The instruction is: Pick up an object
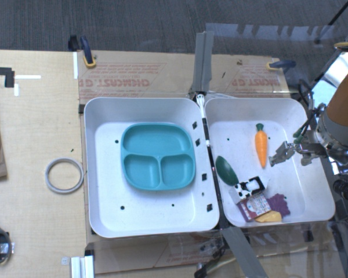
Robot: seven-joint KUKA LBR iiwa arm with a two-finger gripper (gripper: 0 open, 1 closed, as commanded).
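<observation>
Right bin (313,210), contents listed from its near wall outward.
Near wall: purple-and-yellow item (274,208) beside a small packet (252,206).
Just beyond: black-and-white toy (248,186); dark green spoon-like piece (226,169).
Far half: toy carrot (261,145), orange, green top, tapered; judged light, rigid, smooth; best pinched across mid-body.
Right of carrot: hand (294,153), fingers slightly parted, holding nothing.
Left bin: teal divided plate (159,156).

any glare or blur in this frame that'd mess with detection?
Camera view: lighting even, shadows soft; both bins sharp, the carrot and teal tray crisp. Bright highlight on the arm at the right edge; gripper slightly soft against the right bin floor.
</observation>
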